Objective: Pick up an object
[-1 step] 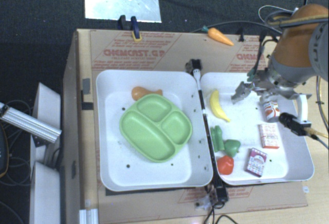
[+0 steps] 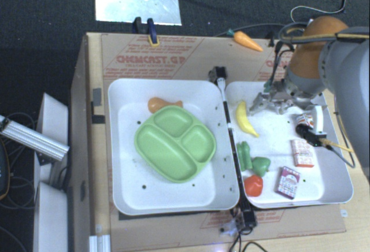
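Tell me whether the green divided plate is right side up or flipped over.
Right side up: the green divided plate in the left bin shows its three recessed compartments facing upward.

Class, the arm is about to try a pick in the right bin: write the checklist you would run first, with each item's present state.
1. Gripper above the right bin: ok.
2. A target close by: ok, the banana lies just beside the gripper.
3. Banana free of neighbours: ok, it lies apart from the green pepper and the tomato.
4. Gripper lined up over the banana: not ok, it sits off to one side.
5. Nothing carried already: cannot tell.
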Robot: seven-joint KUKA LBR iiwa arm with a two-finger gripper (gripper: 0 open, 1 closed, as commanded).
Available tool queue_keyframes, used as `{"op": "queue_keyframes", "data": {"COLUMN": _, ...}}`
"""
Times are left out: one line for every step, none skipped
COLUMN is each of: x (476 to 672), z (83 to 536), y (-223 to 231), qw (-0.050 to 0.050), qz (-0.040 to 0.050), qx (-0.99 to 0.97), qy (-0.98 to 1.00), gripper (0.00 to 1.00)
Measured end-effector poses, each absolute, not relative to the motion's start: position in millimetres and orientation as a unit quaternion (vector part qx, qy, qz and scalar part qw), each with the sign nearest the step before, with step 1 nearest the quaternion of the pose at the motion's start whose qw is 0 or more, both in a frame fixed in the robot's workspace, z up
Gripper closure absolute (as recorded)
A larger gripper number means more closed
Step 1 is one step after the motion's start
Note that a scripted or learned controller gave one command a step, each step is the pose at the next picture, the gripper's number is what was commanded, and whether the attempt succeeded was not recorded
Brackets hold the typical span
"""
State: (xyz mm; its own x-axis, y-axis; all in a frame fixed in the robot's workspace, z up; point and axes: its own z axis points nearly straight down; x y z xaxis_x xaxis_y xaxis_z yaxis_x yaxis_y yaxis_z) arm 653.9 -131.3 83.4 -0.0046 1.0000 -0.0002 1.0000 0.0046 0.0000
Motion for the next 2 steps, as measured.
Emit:
{"op": "queue_keyframes", "data": {"x": 669.4, "z": 85.3, "y": -102.0, "qw": 0.001, "qz": 0.0013, "qx": 0.705, "qy": 0.709, "gripper": 0.00}}
{"op": "queue_keyframes", "data": {"x": 670.4, "z": 96.7, "y": -102.4, "qw": 0.002, "qz": 0.0018, "qx": 0.704, "qy": 0.710, "gripper": 1.00}}
